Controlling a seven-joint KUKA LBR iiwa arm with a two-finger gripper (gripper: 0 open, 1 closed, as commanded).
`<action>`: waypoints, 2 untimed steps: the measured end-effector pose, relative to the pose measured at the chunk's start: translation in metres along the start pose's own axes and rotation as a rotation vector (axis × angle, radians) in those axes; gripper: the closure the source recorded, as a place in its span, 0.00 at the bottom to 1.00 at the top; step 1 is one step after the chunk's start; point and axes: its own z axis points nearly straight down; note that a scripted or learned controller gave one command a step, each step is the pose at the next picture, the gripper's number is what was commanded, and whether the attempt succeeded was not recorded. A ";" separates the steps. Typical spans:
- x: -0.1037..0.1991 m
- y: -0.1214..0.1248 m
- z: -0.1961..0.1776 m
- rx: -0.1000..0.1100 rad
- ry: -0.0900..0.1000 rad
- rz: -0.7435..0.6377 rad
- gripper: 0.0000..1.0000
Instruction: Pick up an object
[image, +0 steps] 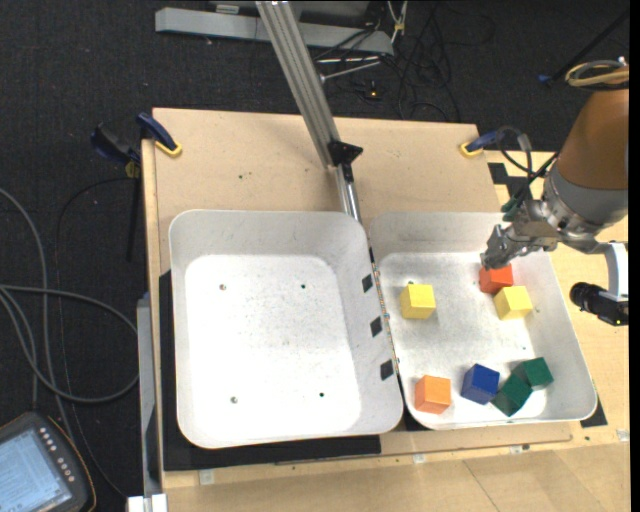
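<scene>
From my remote console I see the gripper low over the far right of the right bin, its tip touching the red block; I cannot tell how the jaws stand (they merge with the block's top edge). A yellow block lies just beside the red one, nearer the camera. Another yellow cube sits near the bin's left wall. Along the near edge lie an orange block, a blue block and two green blocks touching each other. The left bin adjoins on the bench.
</scene>
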 end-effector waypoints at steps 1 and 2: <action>0.000 0.002 -0.039 0.000 0.000 -0.001 1.00; 0.044 -0.005 -0.035 0.006 0.003 -0.005 1.00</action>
